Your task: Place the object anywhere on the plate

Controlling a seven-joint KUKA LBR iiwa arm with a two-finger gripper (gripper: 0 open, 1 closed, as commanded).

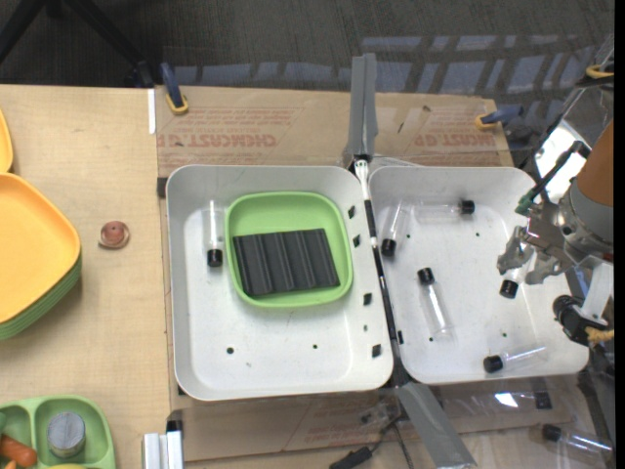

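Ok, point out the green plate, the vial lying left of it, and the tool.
green plate [289, 206], camera view, on its bare upper rim.
vial [214, 234], camera view, mid-tube, in the left bin.
tool [520, 262], camera view, between its fingertips.

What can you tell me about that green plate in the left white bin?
The green plate is square with rounded corners and a raised rim, and looks like matte plastic. It lies flat in the upper middle of the left bin. A dark, ribbed rectangular pad rests in it, slightly tilted. A clear tube with a black cap lies just left of its rim.
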